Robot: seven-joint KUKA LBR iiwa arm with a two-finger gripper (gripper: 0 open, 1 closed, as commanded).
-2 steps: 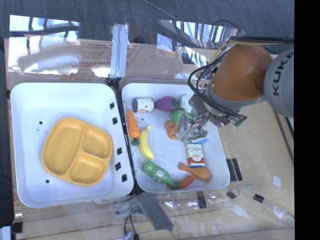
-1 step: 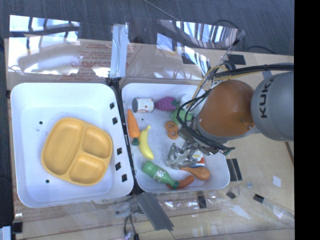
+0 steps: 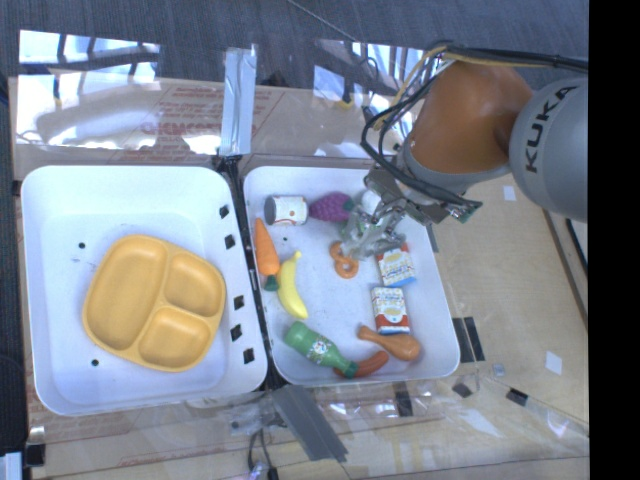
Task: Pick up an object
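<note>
Counting one banana (image 3: pixel 291 286), one carrot (image 3: pixel 266 248), two cartons (image 3: pixel 391 310), one tray (image 3: pixel 152 301).

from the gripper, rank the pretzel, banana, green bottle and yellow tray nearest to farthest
Measured from the gripper in the camera view:
1. Pretzel, just below it in the right bin.
2. Banana, lower left, same bin.
3. Green bottle, near that bin's bottom edge.
4. Yellow tray, across in the left bin.

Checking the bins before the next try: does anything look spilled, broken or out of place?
Nothing stands out. The yellow divided plate lies flat in the left bin. The toy foods lie scattered loosely in the right bin, none broken or outside it. The claw hangs over them.
</note>
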